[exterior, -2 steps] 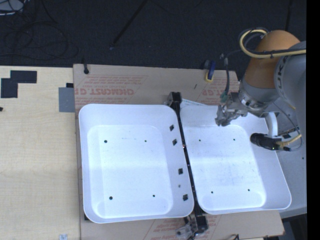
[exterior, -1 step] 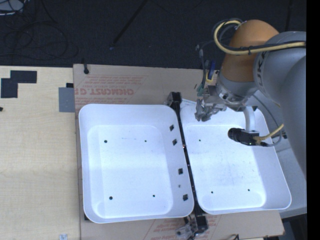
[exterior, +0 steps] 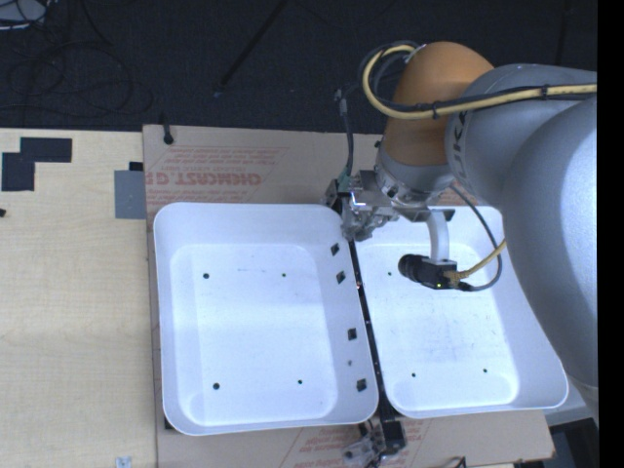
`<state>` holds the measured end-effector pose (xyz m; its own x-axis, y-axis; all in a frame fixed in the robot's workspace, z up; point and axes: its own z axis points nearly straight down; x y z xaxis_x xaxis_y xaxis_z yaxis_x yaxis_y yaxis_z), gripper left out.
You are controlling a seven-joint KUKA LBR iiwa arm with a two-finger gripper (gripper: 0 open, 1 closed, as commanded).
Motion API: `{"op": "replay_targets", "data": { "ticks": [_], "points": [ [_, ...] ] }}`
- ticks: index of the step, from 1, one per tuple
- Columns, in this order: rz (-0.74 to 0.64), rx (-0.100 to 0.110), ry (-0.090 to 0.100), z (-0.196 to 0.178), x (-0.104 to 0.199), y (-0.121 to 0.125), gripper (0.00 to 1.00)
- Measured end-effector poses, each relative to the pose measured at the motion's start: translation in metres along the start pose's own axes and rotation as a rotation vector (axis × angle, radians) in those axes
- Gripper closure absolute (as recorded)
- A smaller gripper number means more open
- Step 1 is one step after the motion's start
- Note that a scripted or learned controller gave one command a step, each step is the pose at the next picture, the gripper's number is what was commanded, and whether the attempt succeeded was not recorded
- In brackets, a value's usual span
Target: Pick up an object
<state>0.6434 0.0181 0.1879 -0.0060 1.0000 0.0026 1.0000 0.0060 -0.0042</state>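
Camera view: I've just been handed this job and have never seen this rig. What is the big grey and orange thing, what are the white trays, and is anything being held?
You are looking down at a slant from one fixed camera above the bench. The big grey arm with the orange band is the robot, reaching in from the right. Its two-finger gripper hangs over the far end of the seam where the two bins meet; I cannot tell whether it holds anything. The left shallow white plastic bin and the right shallow white plastic bin sit side by side on brown cardboard. A small black device on a cable hangs off the arm.
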Motion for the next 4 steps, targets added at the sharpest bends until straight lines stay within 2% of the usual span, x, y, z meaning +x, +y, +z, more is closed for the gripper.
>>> {"op": "replay_targets", "data": {
  "ticks": [1, 2, 3, 4],
  "points": [
    [-0.003, -0.015, 0.001, -0.126, 0.072, 0.002, 1.0],
    [0.0, 0.001, -0.002, -0.096, 0.134, 0.0, 1.0],
    [0.0, -0.013, 0.002, -0.226, 0.177, -0.021, 1.0],
    [0.008, 0.001, -0.003, -0.241, 0.119, -0.086, 1.0]
  ]
}}
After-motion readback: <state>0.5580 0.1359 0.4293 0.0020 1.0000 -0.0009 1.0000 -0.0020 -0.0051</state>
